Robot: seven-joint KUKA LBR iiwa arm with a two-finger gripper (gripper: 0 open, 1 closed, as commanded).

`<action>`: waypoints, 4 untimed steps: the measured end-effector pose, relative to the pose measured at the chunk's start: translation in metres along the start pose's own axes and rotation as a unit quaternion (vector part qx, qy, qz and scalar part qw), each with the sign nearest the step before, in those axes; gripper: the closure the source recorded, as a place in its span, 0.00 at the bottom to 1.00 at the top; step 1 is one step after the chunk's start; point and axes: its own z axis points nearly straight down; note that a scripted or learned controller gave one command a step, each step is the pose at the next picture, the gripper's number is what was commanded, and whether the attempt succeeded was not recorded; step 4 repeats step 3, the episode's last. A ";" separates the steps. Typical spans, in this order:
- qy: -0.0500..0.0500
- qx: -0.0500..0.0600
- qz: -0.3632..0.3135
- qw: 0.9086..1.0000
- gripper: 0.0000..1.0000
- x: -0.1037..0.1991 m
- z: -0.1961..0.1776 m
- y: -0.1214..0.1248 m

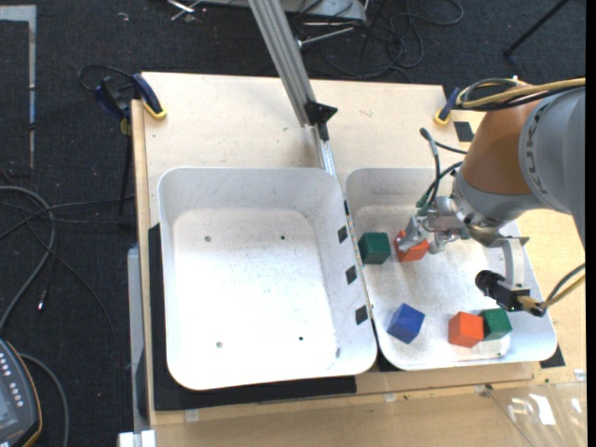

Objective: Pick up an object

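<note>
Red block [412,247]: we see it in the right bin [447,182], toward the upper left of the floor, just right of a green cube [375,247]. It sits right at the pincer tips, tilted a little by the look of it.
Handling: we judge it small, light and rigid, with flat faces. It should not crush, though a smooth face could slip from a shallow pinch. Best taken across two opposite flat sides, near the middle.
Pincer [416,240]: it is down on the red block, touching it, with metal showing either side. We cannot tell how far apart the fingers stand, nor whether the block truly sits between them, so we call no grip.
Arm [521,161]: it comes in from the right, orange band above the wrist, cables trailing over the bin's far rim.
Other blocks: blue cube [406,323] near the front wall; an orange cube [467,329] and a second green cube [496,323] touching side by side at front right. All well apart from the pincer.
Left bin [186,194]: beside the right one, walls meeting.
Desk [233,119]: pale board carrying both bins.
</note>
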 end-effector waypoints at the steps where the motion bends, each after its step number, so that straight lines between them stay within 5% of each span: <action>1: 0.006 0.003 -0.006 1.000 1.00 0.049 -0.104 -0.024; 2: 0.007 0.008 -0.007 1.000 1.00 0.123 -0.086 -0.027; 3: 0.007 0.003 -0.006 1.000 1.00 0.154 -0.153 -0.030; 4: 0.007 0.003 -0.006 1.000 1.00 0.154 -0.153 -0.030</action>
